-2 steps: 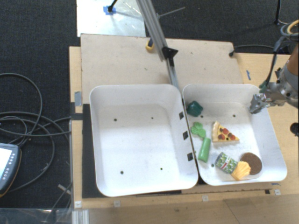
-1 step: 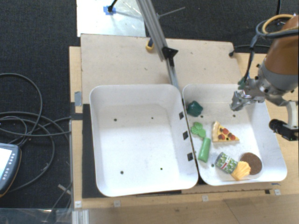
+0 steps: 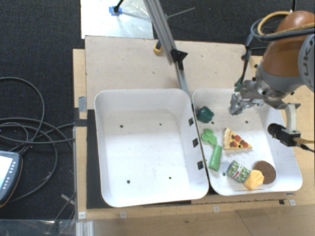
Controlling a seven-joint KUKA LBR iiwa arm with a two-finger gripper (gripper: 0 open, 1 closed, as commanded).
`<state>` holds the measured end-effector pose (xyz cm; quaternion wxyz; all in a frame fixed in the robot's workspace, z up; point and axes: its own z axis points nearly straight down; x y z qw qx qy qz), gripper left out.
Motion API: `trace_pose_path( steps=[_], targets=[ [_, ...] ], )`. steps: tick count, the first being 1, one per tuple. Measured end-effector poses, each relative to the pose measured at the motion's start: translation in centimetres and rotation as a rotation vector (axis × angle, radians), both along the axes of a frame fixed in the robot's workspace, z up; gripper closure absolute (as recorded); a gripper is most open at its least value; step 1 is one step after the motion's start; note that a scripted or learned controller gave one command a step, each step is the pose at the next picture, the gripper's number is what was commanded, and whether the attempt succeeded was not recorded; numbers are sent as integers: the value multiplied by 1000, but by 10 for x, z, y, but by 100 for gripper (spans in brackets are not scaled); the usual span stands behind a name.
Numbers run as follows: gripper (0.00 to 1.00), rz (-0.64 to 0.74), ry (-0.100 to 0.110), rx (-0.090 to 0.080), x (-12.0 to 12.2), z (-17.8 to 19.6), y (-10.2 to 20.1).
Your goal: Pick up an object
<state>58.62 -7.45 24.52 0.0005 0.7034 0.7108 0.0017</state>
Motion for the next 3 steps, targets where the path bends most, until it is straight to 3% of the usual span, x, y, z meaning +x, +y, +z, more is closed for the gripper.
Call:
trace_pose_path(
  steps=[2, 3],
  targets=[
    [100, 0, 1, 1, 8, 2, 97],
    [100, 1, 3, 2, 0, -6, 159]
  ],
)
